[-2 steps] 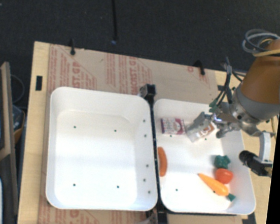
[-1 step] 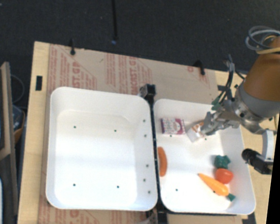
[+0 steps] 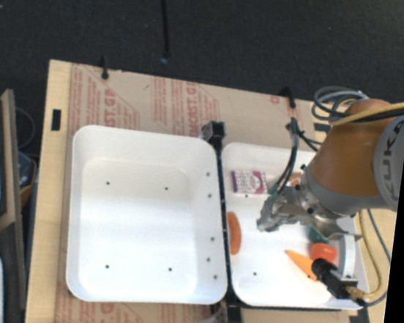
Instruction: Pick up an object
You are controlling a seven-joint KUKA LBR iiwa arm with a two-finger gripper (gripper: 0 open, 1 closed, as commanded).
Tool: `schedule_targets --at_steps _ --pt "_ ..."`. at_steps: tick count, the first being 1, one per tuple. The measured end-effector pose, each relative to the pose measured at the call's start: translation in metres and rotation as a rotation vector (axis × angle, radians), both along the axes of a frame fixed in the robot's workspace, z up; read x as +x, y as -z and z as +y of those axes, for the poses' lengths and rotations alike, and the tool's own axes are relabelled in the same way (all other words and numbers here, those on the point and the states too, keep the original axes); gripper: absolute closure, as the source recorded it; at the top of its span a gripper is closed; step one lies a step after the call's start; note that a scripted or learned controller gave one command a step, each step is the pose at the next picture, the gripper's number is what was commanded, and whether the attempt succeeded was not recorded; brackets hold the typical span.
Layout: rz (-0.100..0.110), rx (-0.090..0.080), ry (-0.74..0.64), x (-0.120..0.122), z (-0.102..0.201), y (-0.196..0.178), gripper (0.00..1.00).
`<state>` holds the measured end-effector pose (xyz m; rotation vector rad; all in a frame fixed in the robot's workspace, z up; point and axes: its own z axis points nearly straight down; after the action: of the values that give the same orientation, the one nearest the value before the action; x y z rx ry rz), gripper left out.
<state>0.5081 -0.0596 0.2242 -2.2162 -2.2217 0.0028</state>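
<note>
Orange is the colour to aim for: an orange oblong piece (image 3: 233, 231) lies in the right bin (image 3: 267, 285), lengthwise along that bin's left wall and just beside the divider, right of the frame's centre. Your gripper (image 3: 270, 219) hangs over the same bin, near the piece and a little up and to the right of it. Whether the pincer is released or clenched cannot be told from this slant, and nothing can be seen held in it. Judged from this, the step in hand is the approach, so the pick itself is not yet made. To do it well, carry the gripper left and slightly down in the frame until it stands over the middle of the piece. Turn the wrist so that the grasp closes across the short width and not along the length. Mind the wall: the piece lies so close to it that one side of the grasp may land on the rim or push the piece away. If that looks too tight, the orange wedge (image 3: 297, 260) at the lower right of the bin floor has more room around it, and the pink-and-white packet (image 3: 249, 181) near the upper left corner lies flat and may be hard to grip. The left bin (image 3: 86, 142) needs no attention.
</note>
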Motion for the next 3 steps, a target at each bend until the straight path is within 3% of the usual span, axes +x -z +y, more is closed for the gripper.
schedule_targets --at_steps 1,2,3 --pt "-0.010 0.000 -0.003 0.033 0.062 -0.067 1.00" --pt "-0.008 -0.003 -0.044 0.083 -0.007 -0.123 1.00" --pt "-0.005 -0.002 -0.048 0.083 -0.004 -0.132 1.00"
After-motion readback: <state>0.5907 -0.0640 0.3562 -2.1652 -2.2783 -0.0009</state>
